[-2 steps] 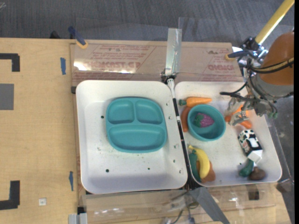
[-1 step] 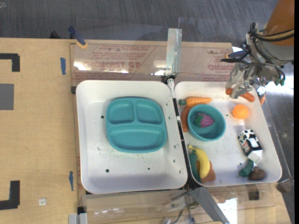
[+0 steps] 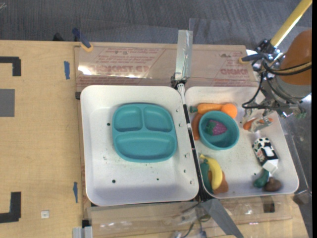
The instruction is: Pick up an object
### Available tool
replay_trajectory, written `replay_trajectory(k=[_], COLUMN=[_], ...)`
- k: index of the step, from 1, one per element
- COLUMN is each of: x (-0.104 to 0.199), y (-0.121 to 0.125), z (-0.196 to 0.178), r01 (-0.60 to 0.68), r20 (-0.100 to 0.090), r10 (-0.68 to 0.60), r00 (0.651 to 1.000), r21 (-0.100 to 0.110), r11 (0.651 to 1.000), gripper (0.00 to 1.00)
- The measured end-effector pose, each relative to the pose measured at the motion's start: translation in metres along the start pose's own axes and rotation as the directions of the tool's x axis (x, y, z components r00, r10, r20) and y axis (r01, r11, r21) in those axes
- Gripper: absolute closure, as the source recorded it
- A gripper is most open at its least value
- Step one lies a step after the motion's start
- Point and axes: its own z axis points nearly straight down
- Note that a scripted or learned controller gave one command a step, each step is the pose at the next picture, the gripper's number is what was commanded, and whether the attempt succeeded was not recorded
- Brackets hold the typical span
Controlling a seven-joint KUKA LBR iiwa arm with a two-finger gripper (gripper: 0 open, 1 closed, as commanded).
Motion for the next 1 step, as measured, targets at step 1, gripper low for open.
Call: replay_trajectory(k=[1], x=[-0.0139], y=[-0.0103], z=[0.0154], r01=[-0.357], r20=[0.015], r10=[0.357], r00=[0.934], r21=[0.005], r11=[0.934], gripper=[1.00])
